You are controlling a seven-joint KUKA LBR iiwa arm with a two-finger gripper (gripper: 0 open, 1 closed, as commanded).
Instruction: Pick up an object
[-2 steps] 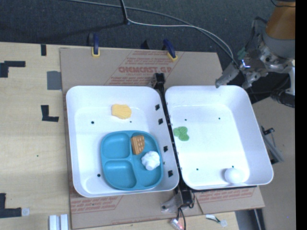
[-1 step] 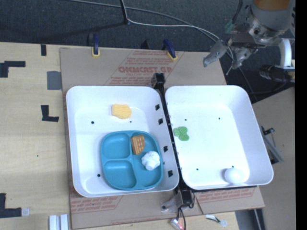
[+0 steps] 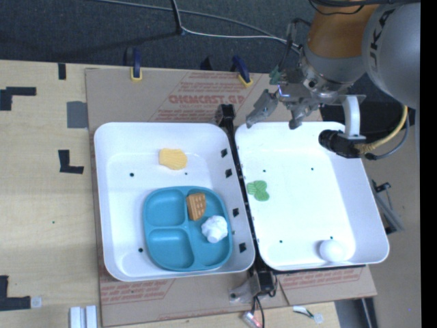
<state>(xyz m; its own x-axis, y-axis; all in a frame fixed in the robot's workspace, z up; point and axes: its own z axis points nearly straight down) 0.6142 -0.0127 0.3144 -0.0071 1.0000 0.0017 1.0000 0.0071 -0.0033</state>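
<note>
The grey arm with its orange band reaches in from the right and holds its two-finger hand (image 3: 276,115) above the far edge of the right-hand shallow white plastic bin (image 3: 355,183). The two dark fingers are spread apart, and nothing sits between them.

In that right bin, a small flat green leaf-shaped piece (image 3: 258,190) lies near the left wall, well apart from the hand. A round white ball (image 3: 333,250) rests in the near right corner of the same bin.

The left shallow white bin (image 3: 113,183) holds a blue plastic tray (image 3: 164,241) divided into compartments. A small ridged tan waffle-like piece (image 3: 196,206) lies in the tray's far right compartment, and a crumpled white lump (image 3: 214,229) sits just beside it, towards the near side. A yellow rounded lump (image 3: 173,158) lies on the bin floor beyond the tray.

Both bins rest on a sheet of brown cardboard (image 3: 191,94) on the bench.
</note>
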